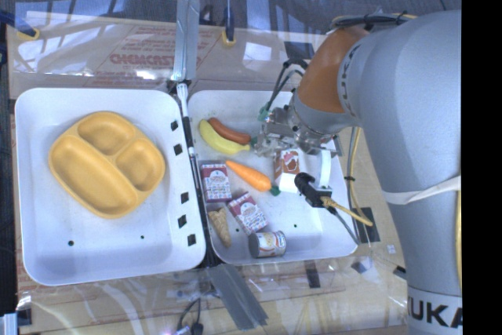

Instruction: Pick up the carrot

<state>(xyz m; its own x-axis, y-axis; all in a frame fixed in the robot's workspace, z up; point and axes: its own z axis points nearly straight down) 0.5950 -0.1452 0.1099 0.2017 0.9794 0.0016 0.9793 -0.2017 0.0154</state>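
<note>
Arm (pixel 416 169): "KUKA" in dark letters on grey base, near right corner, partly cut off. Clear sheet (pixel 149 51) beyond left bin: reddish printed lettering, reversed, not legible. Small cartons' labels unreadable.

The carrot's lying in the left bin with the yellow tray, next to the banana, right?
Not quite. The camera view shows the carrot in the right bin, just below the banana. The yellow tray sits in the left bin.

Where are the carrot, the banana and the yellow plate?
carrot (pixel 249 176), camera view, middle of its orange body.
banana (pixel 220 141), camera view, middle of its curve.
yellow plate (pixel 78 186), camera view, its outer rim.
</note>
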